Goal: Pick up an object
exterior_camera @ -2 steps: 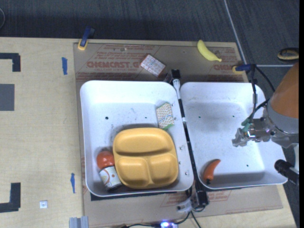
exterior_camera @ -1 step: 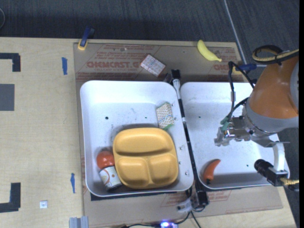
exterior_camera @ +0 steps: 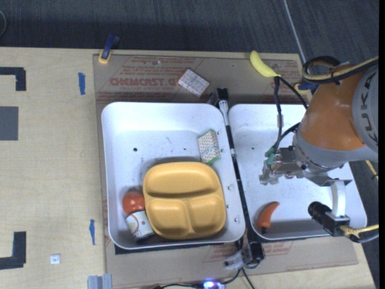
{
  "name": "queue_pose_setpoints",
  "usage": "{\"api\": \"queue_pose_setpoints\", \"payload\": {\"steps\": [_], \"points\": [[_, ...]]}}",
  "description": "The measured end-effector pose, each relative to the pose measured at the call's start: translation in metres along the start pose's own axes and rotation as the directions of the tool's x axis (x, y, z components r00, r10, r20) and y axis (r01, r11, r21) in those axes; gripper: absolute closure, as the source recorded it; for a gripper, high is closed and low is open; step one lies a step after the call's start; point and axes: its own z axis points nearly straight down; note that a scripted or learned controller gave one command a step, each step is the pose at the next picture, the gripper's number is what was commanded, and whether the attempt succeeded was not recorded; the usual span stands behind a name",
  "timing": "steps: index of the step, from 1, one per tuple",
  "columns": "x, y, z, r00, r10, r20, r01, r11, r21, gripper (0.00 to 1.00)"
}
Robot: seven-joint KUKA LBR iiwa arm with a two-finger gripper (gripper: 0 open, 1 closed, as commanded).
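Approach step: my gripper (exterior_camera: 269, 174), fingers unreadable, hovers centre-right; next I'd lower toward orange carrot (exterior_camera: 266, 214) at lower right

Two white bins (exterior_camera: 114, 161) of smooth, faintly glossy plastic sit on a matt brown cardboard sheet (exterior_camera: 150, 77) over a pale wood-grain bench (exterior_camera: 48, 161). At lower centre, a yellow divided tray (exterior_camera: 183, 200) shows a smooth satin plastic finish. The orange chilli-shaped toy (exterior_camera: 266, 214) at lower right looks glossy. The arm's orange band (exterior_camera: 331, 119) at right appears smooth and matt.
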Motion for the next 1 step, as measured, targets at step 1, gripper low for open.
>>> {"api": "queue_pose_setpoints", "payload": {"steps": [1], "points": [[-0.0431, 0.0133, 0.0250, 1.000, 0.002, 0.000, -0.002, 1.000, 0.005, 1.00]]}}
